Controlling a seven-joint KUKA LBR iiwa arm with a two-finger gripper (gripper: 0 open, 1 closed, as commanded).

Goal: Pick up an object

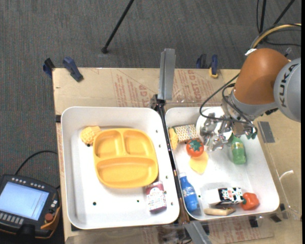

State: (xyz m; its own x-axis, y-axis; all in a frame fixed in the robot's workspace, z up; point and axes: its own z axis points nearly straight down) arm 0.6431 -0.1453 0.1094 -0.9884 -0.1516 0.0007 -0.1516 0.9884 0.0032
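Note:
My gripper (215, 138) hangs low over the upper middle of the right bin (271, 187), below the orange wrist band. Just to its left lies a red tomato (195, 147), with a yellow slice (199, 164) below it. A green bottle (238, 152) lies just to the gripper's right. Nothing can be seen held in the gripper. Further forward in the bin are a blue bottle (188, 192), a black-and-white carton (229, 194), an orange-red pepper (249, 201) and a tan stick (218, 211). A waffle-like piece (185, 132) lies at the bin's upper left.
The left bin (73, 187) holds a yellow divided tray (125, 156), a yellow corn-like toy (89, 134) and a small pink carton (155, 197). A grey post (166, 80) stands behind the gap between the bins. A teach pendant (23, 202) lies at the lower left.

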